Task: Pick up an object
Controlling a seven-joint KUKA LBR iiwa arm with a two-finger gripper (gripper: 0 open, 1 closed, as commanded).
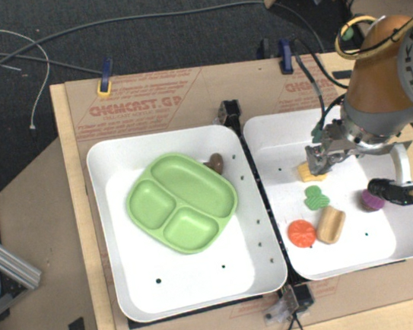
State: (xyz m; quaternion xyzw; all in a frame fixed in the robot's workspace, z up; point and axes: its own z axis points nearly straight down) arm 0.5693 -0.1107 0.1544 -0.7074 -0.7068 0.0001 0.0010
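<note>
My gripper (316, 162) hangs low over the upper middle of the right bin (279, 138). Directly beneath its tip lies a small yellow piece (312, 174), partly hidden by it. Just below that sits a green leafy toy (317, 198). Further toward the front are an orange-red round toy (302, 233) and a tan cylinder (331, 225), side by side. A purple thing (371, 201) rests at the right of this bin. Whether the gripper touches the yellow piece cannot be seen.
The left bin (130, 272) holds a green divided plate (182, 202) with a small brown object (215, 163) at its upper right edge. A black clamp (228, 111) sits at the top where the two bins meet.
</note>
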